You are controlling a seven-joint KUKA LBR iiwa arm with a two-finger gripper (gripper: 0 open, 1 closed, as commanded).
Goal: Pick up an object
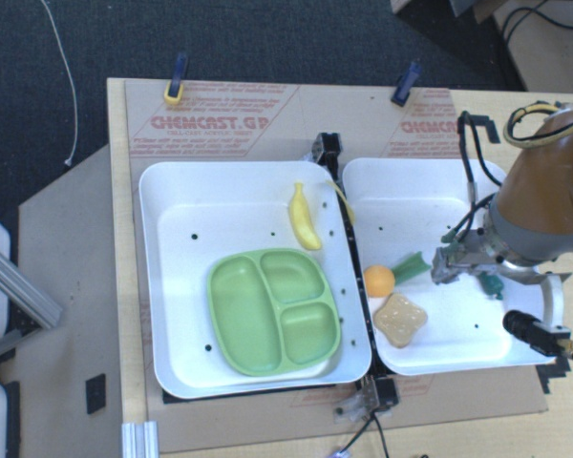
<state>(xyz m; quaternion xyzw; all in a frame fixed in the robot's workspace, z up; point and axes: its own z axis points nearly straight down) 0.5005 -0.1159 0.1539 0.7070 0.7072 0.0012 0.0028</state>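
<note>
The gripper (456, 263) hung low in the right bin (411, 177), its state impossible to tell, perhaps touching a half-hidden green object (411, 267) beside the orange (379, 281) and bread (399, 320) near its left wall.

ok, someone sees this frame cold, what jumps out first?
Probably the green divided plate filling the lower middle of the left bin, with a yellow banana just above it near the divider. Next, the grey-and-orange arm looming over the right bin, its gripper low beside a green object, with an orange ball and a tan bread-like piece nearby.
</note>
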